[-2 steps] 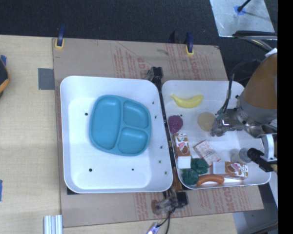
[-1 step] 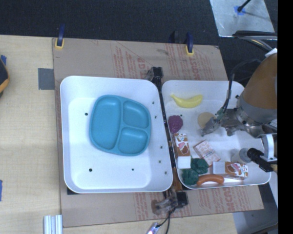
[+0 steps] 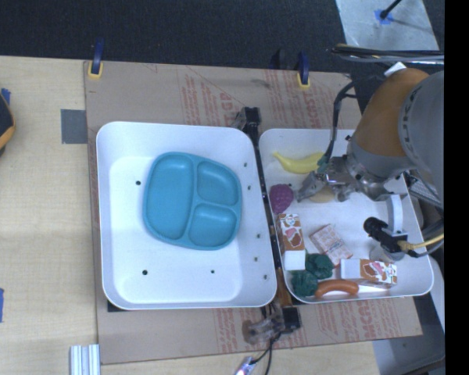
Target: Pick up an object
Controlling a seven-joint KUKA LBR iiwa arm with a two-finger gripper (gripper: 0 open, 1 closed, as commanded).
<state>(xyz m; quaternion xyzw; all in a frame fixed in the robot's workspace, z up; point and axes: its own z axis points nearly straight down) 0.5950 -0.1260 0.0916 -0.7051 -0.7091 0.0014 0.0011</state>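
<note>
My jaws (image 3: pixel 316 184) hang low in the right bin (image 3: pixel 422 283), just beside a yellow banana (image 3: pixel 295 162); I cannot tell whether they are parted or closed. The banana looks light, smooth and curved, best gripped across its middle

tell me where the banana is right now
In the camera view the banana lies near the far edge of the right bin, just above the purple object and left of the gripper.
</note>
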